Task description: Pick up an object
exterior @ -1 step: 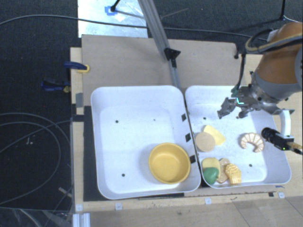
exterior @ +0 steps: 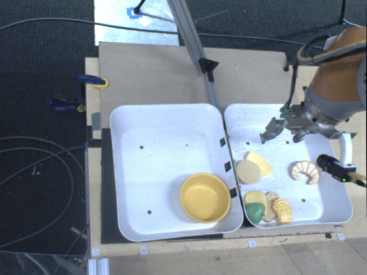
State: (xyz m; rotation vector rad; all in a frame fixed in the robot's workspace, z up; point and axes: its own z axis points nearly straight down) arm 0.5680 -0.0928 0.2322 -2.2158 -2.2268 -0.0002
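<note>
My gripper (exterior: 285, 133) hangs over the upper part of the right bin (exterior: 338, 211), its two dark fingers spread open with nothing between them. Below it lie a tan round disc (exterior: 248, 172) and a pale yellow wedge (exterior: 262, 164), touching each other. To the right of these sits a croissant-shaped piece (exterior: 305, 172). At the bin's front edge a yellow-green item (exterior: 255, 207), a small tan piece (exterior: 269, 201) and a yellow ridged piece (exterior: 282, 211) cluster together. In the left bin (exterior: 143, 136) a yellow bowl (exterior: 205, 197) rests near the front right corner.
A grey pole (exterior: 192, 33) slants from the top of the view down to the divide between the bins. A black part with a cable (exterior: 335, 167) juts from the arm over the right bin's right side. Clamps (exterior: 92, 82) sit on the bench's left edge.
</note>
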